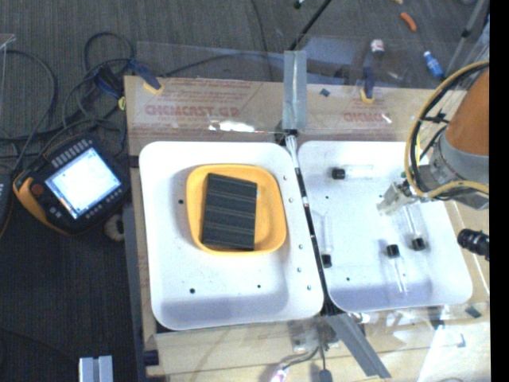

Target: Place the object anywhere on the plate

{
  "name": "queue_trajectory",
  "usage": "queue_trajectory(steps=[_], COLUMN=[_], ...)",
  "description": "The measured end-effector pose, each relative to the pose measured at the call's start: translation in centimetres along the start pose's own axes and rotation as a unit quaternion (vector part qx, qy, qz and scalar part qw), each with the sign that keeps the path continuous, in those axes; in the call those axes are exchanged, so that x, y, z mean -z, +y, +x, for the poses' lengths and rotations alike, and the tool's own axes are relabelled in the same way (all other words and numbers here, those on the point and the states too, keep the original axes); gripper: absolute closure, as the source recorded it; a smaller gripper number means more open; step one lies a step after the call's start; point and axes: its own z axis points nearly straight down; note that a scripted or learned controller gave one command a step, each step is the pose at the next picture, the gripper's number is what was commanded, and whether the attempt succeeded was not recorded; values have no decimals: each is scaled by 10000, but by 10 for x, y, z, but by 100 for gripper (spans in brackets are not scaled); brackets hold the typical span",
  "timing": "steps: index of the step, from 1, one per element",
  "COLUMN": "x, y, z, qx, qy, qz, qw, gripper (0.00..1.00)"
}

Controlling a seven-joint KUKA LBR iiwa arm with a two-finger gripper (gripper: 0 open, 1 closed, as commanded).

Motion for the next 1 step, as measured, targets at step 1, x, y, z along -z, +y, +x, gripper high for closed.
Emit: queue_trajectory(steps=[1], x=[0], y=[0], z=[0], qx=[0], qy=[0], qz=[0], qw=[10000], gripper=[0])
